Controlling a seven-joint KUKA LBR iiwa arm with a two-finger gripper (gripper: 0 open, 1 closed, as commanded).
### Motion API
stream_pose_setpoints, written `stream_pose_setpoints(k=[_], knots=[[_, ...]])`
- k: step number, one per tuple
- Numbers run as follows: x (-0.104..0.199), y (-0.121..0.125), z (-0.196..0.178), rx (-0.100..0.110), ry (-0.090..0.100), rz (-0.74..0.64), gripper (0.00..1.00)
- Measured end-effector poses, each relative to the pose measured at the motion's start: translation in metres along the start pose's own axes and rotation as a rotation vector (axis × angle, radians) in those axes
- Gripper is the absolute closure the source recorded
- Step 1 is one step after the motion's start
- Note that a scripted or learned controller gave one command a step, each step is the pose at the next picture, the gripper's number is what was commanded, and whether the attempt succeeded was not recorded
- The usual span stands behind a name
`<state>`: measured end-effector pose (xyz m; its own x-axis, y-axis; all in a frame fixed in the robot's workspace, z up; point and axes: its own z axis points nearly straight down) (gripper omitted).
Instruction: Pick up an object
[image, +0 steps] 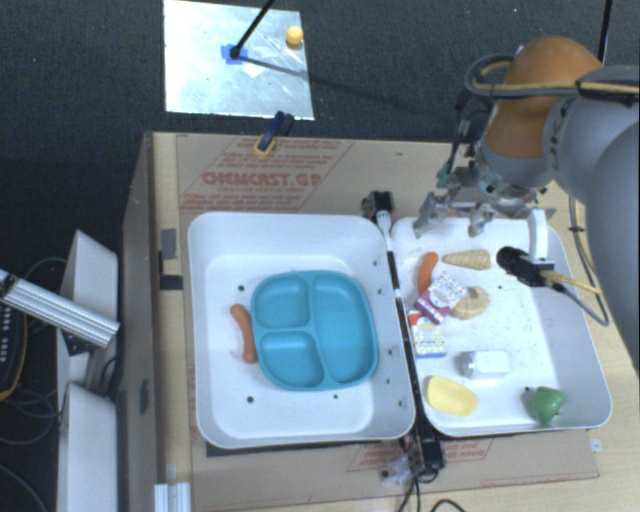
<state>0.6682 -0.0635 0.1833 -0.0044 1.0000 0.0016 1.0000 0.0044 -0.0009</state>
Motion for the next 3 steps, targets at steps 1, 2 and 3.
stream_pose_setpoints(k=[1, 2, 3], knots=[[-0.023, 0.003, 0.094, -0.011, -0.002, 0.001, 0.00], [-0.023, 0.004, 0.083, -0.014, -0.002, 0.000, 1.00], [-0.023, 0.004, 0.084, -0.014, -0.002, 0.000, 0.00]])
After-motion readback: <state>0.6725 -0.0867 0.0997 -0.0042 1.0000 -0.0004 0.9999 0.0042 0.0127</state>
